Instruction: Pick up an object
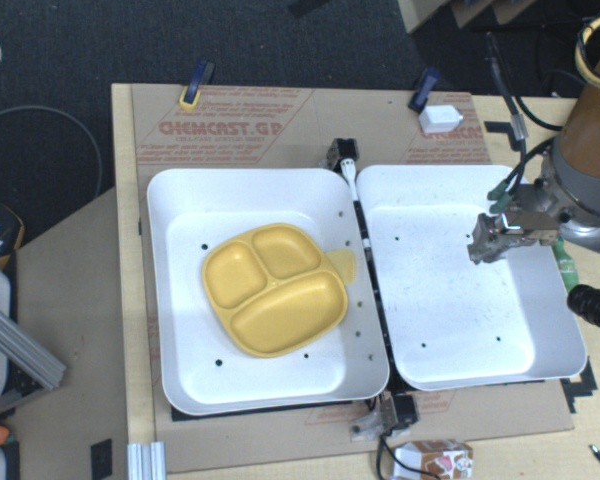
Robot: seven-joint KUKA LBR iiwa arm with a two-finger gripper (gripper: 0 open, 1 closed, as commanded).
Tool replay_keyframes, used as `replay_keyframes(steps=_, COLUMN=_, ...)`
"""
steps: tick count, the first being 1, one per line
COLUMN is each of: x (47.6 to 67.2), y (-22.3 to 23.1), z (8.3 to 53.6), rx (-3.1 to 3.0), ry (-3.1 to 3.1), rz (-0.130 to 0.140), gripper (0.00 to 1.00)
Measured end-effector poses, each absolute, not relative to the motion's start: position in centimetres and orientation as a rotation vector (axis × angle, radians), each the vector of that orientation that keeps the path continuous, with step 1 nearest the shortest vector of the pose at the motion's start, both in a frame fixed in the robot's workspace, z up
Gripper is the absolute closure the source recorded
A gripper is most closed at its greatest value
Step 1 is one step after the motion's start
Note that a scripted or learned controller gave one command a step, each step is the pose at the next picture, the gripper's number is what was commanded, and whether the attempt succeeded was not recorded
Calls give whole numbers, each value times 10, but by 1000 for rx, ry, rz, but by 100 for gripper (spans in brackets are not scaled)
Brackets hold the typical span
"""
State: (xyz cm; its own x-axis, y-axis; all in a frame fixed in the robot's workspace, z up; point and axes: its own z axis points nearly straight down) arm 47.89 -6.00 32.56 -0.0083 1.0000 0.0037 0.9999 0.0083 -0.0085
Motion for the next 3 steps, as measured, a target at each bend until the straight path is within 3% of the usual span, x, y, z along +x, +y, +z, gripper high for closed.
replay_keyframes(steps=1, x=479, y=48, z=326, rx=-2203, ry=-2233, rz=-1, gripper=100)
replay_keyframes(steps=3, x=480, y=112, z=431, rx=-2219, ry=-2229, rz=-10, gripper=100)
